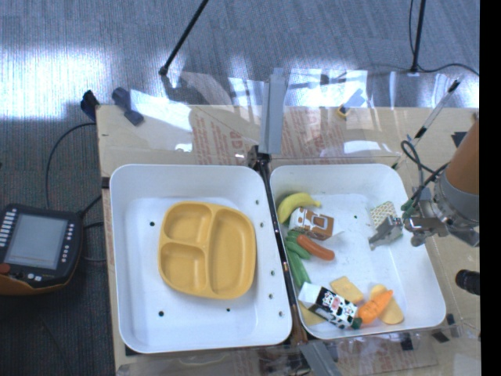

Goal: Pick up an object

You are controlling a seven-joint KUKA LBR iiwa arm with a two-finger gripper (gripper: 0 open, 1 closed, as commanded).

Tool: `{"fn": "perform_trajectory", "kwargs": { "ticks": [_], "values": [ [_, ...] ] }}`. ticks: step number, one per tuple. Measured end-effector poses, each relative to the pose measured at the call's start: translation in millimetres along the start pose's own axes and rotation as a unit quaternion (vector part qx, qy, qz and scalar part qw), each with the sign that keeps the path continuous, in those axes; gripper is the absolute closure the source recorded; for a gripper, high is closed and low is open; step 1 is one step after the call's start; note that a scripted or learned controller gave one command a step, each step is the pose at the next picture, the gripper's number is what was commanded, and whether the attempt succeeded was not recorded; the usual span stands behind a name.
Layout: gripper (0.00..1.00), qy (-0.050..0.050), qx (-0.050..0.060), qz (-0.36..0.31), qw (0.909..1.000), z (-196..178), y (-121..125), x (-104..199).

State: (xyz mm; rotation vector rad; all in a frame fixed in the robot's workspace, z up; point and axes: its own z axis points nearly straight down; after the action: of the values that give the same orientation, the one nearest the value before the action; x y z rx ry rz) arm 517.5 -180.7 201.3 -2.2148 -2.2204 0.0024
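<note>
The right bin [407, 288] holds the toys: nearest, a cow-print carton [329, 305] beside a carrot [374, 305], then a sausage [316, 247], a brown box [312, 222] and a banana [296, 204]. The tool [399, 232] hangs over that bin's right half, well apart from them. Whether it is apart or together, I cannot tell. The arm [462, 194] enters from the bin's right, cut off by the edge.

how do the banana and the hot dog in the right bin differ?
The banana is yellow; the hot dog is reddish-orange. The banana is curved, the hot dog almost straight. The banana lies at the far left of the right bin, above the small brown carton; the hot dog lies just below that carton, nearer the camera. Both are elongated toy foods lying flat on the bin floor.
</note>
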Motion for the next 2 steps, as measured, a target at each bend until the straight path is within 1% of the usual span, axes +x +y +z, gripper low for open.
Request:
{"fn": "perform_trajectory", "kwargs": {
  "ticks": [1,2],
  "values": [
    [0.00,0.001,0.003,-0.055,0.9985,90.2,-42.8,-6.5],
    [0.00,0.000,0.001,0.007,1.0000,116.5,4.2,36.4]
  ]
}}
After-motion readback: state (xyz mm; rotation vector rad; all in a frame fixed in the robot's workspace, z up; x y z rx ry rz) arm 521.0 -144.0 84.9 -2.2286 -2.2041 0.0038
